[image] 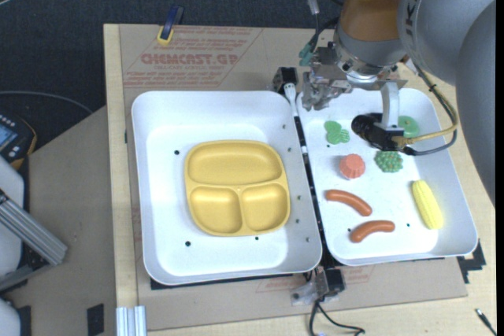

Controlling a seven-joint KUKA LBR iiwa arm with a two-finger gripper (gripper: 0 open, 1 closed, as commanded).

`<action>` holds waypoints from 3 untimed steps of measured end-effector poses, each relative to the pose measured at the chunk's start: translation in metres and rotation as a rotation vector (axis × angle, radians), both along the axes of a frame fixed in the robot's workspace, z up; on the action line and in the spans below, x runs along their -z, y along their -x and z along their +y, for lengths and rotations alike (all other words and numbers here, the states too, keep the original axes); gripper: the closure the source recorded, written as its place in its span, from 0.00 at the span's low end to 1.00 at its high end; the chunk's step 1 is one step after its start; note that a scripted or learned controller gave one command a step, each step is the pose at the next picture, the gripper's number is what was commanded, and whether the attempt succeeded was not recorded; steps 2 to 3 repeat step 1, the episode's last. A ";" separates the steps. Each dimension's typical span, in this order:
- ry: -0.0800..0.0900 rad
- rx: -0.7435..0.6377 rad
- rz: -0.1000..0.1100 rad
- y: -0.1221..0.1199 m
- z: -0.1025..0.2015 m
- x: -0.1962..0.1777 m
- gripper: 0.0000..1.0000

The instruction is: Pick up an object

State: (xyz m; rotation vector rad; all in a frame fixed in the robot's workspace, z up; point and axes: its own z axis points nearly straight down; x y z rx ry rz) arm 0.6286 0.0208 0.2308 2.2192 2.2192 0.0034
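Note:
The right bin (449,236) holds several toy foods. A green leafy piece (337,131) lies at its back left, and a red tomato-like piece (352,166) sits in front of that. A green broccoli piece (388,161) is near the middle, with another green piece (408,124) behind it. A yellow corn cob (426,203) lies on the right. Two orange-red sausages (348,201) (372,230) lie at the front. My gripper (318,96) hangs over the bin's back left corner, just behind the leafy piece and apart from it, with nothing seen held.
The left bin (150,169) carries a yellow divided plate (236,186). A black part with a yellow cable (379,132) hangs off the arm over the right bin's back. The grey arm (449,4) covers the back right. A blue-yellow item (168,26) lies behind the bins.

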 end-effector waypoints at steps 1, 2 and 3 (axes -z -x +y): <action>-0.001 0.001 0.009 0.013 0.001 0.013 1.00; -0.001 0.001 0.009 0.013 0.001 0.013 1.00; -0.001 0.001 0.009 0.013 0.001 0.013 1.00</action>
